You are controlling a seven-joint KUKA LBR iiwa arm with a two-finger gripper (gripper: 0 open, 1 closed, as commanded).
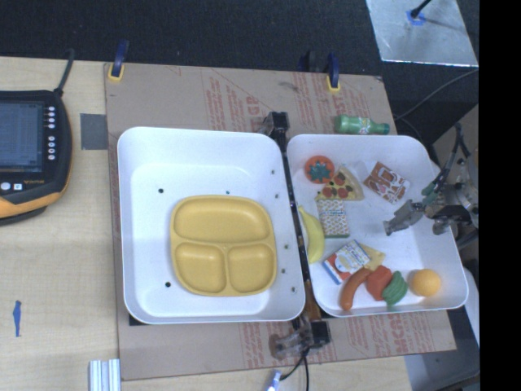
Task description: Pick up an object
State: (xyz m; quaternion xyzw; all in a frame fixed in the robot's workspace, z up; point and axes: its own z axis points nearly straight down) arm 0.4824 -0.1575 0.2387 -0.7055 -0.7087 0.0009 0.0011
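Right now the gripper (396,221) hangs over the right side of the right bin (423,149), reaching in from the right edge; I cannot tell how the jaws stand, the tip is dark and blurred against the white floor, and nothing shows between them. Candidate objects all sit in that bin: a snack packet (386,182) up and left of the tip, a pizza slice toy (342,186) and an orange disc (319,169) farther left, a checkered box (333,217), a banana (311,235) against the left wall, a small carton (348,261), then a sausage (355,287), a red and green pepper (387,286) and an orange fruit (424,283) along the near wall. Risks as I judge them: bare floor lies under the tip, so closing there grabs air; the front-row items touch, so a descent there likely nudges neighbours or pinches two; round fruit can roll off; flat packet gives little to grip. Left bin (138,218) holds only a yellow divided tray (221,244), well apart.
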